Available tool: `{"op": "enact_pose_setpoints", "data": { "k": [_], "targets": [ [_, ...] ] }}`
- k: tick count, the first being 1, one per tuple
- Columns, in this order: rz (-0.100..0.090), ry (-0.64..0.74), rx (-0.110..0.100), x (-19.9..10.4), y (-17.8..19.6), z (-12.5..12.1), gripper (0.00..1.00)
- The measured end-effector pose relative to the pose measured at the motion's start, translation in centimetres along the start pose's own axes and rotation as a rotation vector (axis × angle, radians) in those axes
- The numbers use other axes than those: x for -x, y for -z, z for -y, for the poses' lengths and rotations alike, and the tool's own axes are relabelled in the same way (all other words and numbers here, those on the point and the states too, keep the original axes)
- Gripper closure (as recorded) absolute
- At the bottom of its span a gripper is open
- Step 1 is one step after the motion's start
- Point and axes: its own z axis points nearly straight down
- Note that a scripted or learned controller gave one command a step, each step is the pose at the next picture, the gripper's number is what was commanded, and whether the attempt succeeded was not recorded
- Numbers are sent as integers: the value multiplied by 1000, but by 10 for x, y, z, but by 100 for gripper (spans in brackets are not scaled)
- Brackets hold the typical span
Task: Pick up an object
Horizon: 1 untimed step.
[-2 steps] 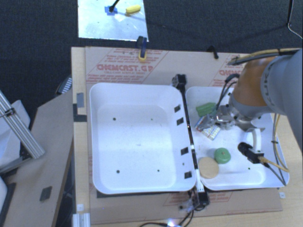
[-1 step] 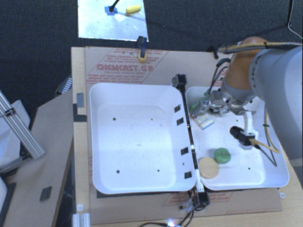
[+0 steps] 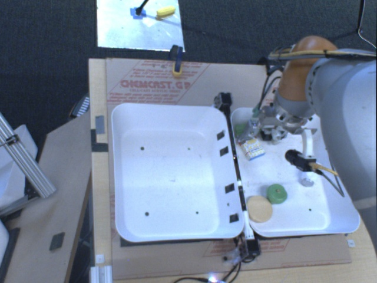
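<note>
Striped packet is seen lying flat in the right-hand bin, near the dividing wall and just beside the gripper, whose state, released or clenched, cannot be told. Being so flat, the packet could be pushed aside rather than caught.

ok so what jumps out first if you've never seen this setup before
The big grey arm with its orange band looms in from the view's right, its gripper low at the far end of the right bin, close to a small patterned box. Nearer the camera in that bin, a green round piece and a tan disc lie close together, bright against the white.
</note>
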Motion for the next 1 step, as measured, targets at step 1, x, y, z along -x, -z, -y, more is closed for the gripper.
{"op": "enact_pose_setpoints", "data": {
  "k": [1],
  "targets": [
    [3, 0, -1, 3, 10, 2, 100]
  ]
}}
